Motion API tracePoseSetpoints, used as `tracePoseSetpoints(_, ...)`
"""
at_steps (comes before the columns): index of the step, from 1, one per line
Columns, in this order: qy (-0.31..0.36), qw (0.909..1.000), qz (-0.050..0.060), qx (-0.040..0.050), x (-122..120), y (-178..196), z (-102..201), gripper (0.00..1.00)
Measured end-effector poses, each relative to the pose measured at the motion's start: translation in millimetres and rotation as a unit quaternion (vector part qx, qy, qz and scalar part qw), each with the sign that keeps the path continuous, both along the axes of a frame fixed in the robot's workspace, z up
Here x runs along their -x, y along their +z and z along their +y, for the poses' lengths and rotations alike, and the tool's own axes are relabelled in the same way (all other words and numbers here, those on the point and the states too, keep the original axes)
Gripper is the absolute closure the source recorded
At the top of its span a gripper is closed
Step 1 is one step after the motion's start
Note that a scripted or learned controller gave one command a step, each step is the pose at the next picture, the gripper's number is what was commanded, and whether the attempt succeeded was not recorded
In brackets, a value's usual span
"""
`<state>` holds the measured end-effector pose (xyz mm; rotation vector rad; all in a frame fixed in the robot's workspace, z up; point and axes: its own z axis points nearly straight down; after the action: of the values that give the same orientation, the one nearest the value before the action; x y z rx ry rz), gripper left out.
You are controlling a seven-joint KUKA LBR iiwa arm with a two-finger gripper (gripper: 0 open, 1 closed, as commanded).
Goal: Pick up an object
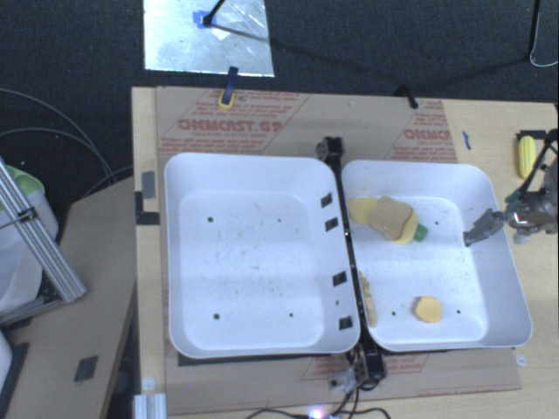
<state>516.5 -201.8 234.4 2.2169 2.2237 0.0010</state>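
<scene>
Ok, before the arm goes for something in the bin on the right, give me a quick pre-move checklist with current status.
1. Targets present in right bin: ok, a tan block and a small yellow piece.
2. Gripper over that bin: ok, at its right edge.
3. Gripper free of objects: ok, nothing between its tips.
4. Yellow piece isolated: ok, bare floor around it.
5. Tan block isolated: not ok, it touches yellow and green items.
6. Finger opening: cannot tell.
</scene>
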Motion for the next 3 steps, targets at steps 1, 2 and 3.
tracePoseSetpoints(1,0.003,1.0,0.006,-0.0038,4,-135,74,0.0)
tracePoseSetpoints(2,0.0,1.0,-0.001,-0.0003,1,-117,68,1.0)
tracePoseSetpoints(3,-0.005,1.0,0.002,0.001,33,-146,-10,1.0)
